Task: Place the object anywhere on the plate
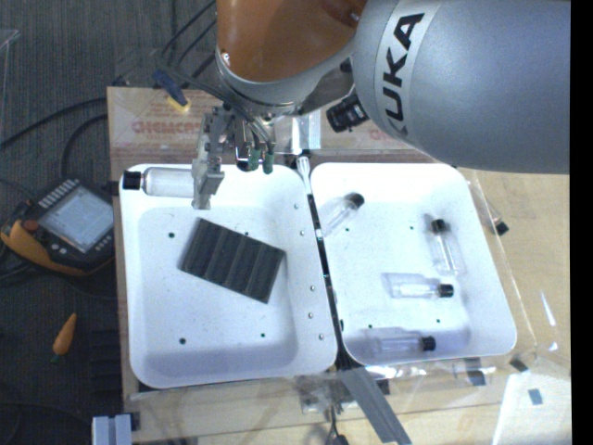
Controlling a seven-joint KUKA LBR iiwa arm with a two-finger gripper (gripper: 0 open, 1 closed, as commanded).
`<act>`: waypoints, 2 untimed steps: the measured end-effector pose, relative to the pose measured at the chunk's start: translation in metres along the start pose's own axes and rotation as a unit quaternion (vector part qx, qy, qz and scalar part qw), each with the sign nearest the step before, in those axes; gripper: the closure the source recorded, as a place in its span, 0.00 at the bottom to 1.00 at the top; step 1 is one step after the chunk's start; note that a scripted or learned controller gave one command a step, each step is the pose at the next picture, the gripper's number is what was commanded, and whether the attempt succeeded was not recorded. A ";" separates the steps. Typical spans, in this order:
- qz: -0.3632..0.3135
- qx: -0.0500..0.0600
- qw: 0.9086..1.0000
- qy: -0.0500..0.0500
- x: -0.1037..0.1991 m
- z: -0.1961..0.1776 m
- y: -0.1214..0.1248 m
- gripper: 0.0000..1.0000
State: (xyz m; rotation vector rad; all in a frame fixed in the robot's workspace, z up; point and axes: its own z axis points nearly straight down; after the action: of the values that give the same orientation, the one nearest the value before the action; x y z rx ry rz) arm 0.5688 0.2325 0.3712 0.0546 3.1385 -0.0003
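While end effector (206, 185) hangs, grip unclear, beside vial (165, 183), ridged plate (231, 260) near

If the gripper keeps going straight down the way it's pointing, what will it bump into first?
Probably the bare white floor of the left bin, just above the dark ridged plate. The gripper seems to hang beside that plate, though depth is unclear.
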 end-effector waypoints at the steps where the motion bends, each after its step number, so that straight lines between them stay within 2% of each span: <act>1: -0.090 0.000 0.996 0.000 0.037 -0.032 -0.001 1.00; 2: -0.006 -0.001 1.000 0.000 -0.043 -0.063 0.003 1.00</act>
State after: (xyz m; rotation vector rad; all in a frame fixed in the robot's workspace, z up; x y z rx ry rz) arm 0.6112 0.2339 0.4340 0.0356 3.1394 0.0033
